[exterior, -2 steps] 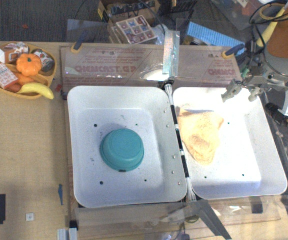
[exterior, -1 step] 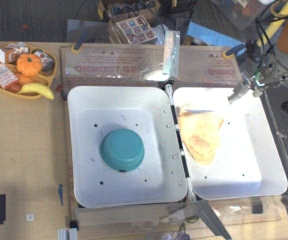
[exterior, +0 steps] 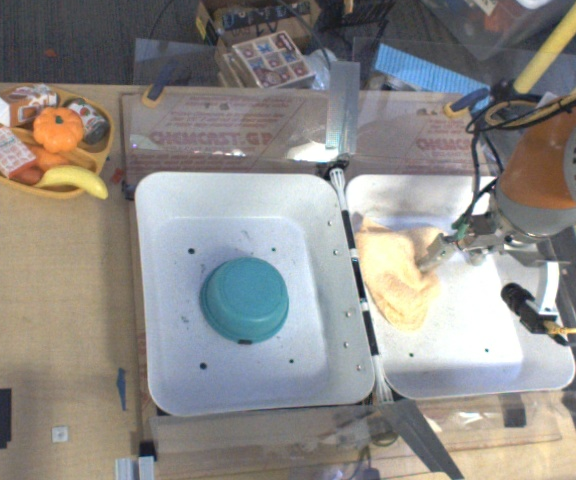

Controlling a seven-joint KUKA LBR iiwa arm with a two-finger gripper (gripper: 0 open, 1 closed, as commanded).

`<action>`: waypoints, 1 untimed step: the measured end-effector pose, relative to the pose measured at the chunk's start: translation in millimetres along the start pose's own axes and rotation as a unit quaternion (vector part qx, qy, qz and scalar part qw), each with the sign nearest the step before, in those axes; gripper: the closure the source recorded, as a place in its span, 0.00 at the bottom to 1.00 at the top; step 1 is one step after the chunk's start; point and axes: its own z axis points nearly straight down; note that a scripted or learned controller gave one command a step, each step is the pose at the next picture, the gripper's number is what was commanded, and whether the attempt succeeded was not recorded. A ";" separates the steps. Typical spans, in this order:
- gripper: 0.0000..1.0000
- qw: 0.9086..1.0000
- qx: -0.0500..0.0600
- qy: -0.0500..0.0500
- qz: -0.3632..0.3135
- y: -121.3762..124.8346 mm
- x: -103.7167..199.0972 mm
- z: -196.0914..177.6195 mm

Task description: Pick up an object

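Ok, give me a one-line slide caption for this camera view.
The arm's gripper down at a tan cloth in the right bin, with a teal bowl upside down in the left bin.

Grey arm [exterior: 548,183], orange band, black cables, metal end effector [exterior: 434,256].

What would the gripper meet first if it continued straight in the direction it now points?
Most likely the yellow cloth in the right bin. The gripper points toward the view's left, with its tip at the cloth's edge. Depth is unclear, so contact cannot be confirmed.

Bright overhead light, perhaps slight blur, soft shadows
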 end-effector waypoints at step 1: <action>0.00 0.998 -0.002 0.000 -0.067 4.1 64.9 -0.1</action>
